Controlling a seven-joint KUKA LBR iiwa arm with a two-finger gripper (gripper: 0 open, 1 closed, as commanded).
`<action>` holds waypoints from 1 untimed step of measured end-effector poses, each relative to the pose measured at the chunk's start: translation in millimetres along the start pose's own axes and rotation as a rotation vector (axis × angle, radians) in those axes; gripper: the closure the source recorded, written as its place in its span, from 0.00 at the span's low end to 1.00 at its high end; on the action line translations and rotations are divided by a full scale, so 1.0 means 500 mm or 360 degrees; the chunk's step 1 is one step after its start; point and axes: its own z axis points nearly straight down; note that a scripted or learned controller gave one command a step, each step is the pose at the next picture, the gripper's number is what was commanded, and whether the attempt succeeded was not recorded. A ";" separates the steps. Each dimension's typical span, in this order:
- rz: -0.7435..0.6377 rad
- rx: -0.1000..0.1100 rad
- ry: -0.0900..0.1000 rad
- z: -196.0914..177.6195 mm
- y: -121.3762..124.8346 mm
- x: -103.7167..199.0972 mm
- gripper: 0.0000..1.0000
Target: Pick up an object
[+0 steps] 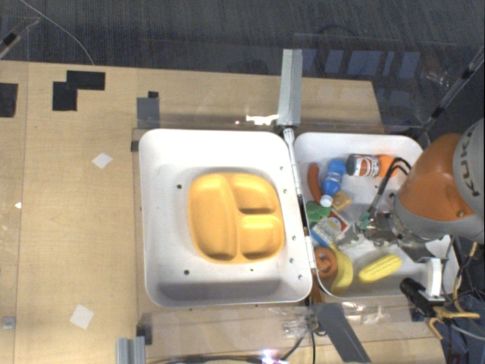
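Corn (379, 267) and a banana (342, 271) lie nearest in the right bin (402, 144), beside the gripper (369, 230); its grip cannot be told. Behind sit a blue bottle (331, 177) and a can (364, 165). Left bin (159, 203) holds a yellow tray (233, 215).

yellow divided tray (233, 216), flat, centre of left bin, frame middle | blue bottle (332, 180), white cap, right bin upper part | can (363, 165), lying on side | corn cob (379, 267) lower right | banana (343, 271) beside it | red sausage (313, 180) at bin's left wall
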 end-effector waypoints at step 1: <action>-0.0020 -0.0013 -0.0004 0.008 0.181 -0.036 0.00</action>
